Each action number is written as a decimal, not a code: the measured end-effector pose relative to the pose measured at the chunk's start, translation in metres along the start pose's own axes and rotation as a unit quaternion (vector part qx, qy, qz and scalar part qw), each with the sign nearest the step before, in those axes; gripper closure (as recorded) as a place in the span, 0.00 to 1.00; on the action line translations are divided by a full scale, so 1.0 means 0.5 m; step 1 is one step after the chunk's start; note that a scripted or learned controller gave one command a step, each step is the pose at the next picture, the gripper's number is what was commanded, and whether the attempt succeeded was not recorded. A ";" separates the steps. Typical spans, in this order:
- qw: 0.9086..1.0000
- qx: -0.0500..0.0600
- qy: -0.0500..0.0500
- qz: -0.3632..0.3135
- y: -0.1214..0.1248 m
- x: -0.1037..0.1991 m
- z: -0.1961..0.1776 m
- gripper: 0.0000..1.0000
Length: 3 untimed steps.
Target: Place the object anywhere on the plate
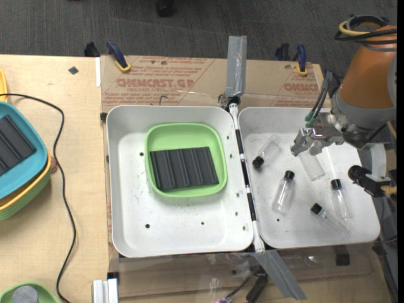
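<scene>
the gripper (303, 145) hung over the right bin (369, 235), finger state unclear; a vial (284, 191) lay below-left, long axis near-vertical.

Robotics lab: clamped cardboard (208, 81), paired white bins (126, 188), trailing cable (63, 188), office-chair casters (165, 6) on carpet.

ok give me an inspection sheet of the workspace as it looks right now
surface: two shallow white bins, left bin and right bin, on a wooden bench with cardboard behind
job's things: green plate with a dark ribbed insert in the left bin; clear vials with black caps scattered in the right bin
clutter: stacked teal and yellow trays at far left
grippers: gripper over the right bin, near a vial
cables: black cable across the bench
surroundings: blue clamps, carpet floor
</scene>
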State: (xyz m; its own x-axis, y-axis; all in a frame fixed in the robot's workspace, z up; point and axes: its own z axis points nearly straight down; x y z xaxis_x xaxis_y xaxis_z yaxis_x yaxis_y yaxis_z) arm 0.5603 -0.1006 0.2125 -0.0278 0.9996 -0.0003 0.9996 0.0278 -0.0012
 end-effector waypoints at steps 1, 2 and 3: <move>1.000 0.000 0.000 0.000 0.000 0.000 0.000 0.00; 0.996 0.000 -0.001 0.091 -0.009 -0.009 -0.039 0.00; 0.983 0.001 -0.001 0.185 0.007 -0.073 -0.042 0.00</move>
State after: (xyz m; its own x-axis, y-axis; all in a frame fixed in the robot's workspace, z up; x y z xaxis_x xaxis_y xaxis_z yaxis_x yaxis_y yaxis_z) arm 0.5649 -0.1369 0.2333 0.3373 0.9414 -0.0031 0.9414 -0.3373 -0.0027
